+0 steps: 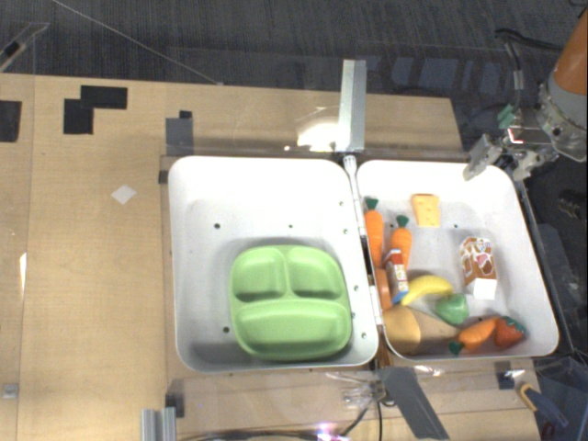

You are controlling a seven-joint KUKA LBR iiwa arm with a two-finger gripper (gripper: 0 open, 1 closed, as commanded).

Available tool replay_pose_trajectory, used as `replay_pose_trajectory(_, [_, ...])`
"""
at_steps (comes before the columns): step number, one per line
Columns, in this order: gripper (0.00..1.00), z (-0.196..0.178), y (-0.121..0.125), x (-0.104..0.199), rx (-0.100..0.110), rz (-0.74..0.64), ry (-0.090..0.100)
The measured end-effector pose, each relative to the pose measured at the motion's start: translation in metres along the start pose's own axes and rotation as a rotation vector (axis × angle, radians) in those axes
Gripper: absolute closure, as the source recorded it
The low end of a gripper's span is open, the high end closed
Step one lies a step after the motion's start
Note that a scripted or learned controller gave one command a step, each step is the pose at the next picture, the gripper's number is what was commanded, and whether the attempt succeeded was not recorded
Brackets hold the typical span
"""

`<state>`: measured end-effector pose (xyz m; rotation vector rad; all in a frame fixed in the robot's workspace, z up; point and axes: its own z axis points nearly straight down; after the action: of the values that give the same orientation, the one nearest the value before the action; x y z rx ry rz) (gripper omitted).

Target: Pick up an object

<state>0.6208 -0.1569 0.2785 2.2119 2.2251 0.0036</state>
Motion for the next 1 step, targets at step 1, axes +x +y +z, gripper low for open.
replay_pose_trajectory(1, [0.0,0.0909,-0.0341,-0.0234,0.002,0.044,0.0])
